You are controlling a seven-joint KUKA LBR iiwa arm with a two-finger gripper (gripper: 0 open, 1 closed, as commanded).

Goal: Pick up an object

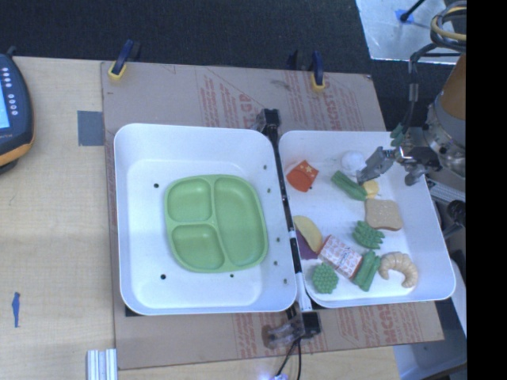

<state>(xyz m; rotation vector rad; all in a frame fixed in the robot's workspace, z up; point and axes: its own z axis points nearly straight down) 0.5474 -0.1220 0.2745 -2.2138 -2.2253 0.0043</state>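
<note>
In the right white bin, the open, empty pincer hovers just above-right of the green bean.

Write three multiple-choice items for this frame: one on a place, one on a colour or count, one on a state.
1. Where does the green divided plate lie?
A. left bin
B. right bin
C. on the bare bench

2. How many compartments has the plate?
A. two
B. three
C. five

3. Where is the gripper?
A. over the plate
B. outside both bins
C. over the upper part of the right bin

Key:
1 A: it sits mid-floor in the left bin.
2 B: two smaller ones at left, one long one at right.
3 C: it hangs over the right bin near the slice of bread.
</note>
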